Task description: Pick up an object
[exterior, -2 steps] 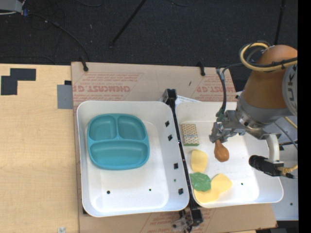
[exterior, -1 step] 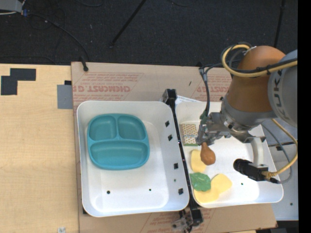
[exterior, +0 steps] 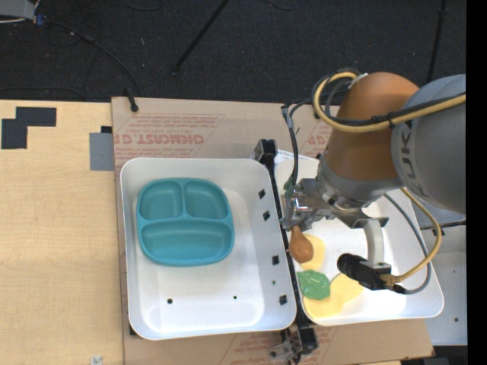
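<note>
gripper: honestly can't tell how it's set, the metal end is tucked under the wrist right at the left edge of the right bin, and nothing in it that I can make out

brown object: pear-ish brown thing sitting just below the gripper's metal end, maybe touching it, hard to say

green object: lumpy green piece just below the brown one, near the bin's front left corner

yellow object: flat yellow thing under and beside the green one, partly covered by it

arm: comes in from the right, big orange band on top, grey body, bent down over the right bin with yellow cable looped around it

right bin: white, mostly hidden by the arm

left bin: white, holds a teal divided plate at its back left
</note>
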Robot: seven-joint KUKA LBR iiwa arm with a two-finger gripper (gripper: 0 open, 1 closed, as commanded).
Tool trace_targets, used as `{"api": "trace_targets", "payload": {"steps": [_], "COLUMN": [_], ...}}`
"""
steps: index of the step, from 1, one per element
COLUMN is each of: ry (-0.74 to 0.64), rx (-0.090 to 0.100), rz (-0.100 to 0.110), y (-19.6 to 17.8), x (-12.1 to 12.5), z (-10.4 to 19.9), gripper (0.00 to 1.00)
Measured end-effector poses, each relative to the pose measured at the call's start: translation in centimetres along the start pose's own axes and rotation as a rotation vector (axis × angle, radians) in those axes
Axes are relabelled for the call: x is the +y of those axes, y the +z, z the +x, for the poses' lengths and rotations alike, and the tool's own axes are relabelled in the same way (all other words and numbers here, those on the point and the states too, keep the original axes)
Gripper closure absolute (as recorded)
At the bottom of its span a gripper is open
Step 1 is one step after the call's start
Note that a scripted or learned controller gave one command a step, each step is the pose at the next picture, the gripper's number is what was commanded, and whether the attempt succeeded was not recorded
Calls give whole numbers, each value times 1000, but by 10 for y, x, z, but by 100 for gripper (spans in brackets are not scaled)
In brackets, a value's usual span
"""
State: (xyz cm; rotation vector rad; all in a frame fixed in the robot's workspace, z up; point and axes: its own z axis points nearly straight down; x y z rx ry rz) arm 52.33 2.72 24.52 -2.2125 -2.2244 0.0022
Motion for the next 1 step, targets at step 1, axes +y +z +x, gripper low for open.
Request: {"api": "trace_targets", "payload": {"steps": [1], "ry": [0], "rx": [0], "rz": [2], "y": [-1], "x": [-18], "z": [52], "gripper": [100]}}
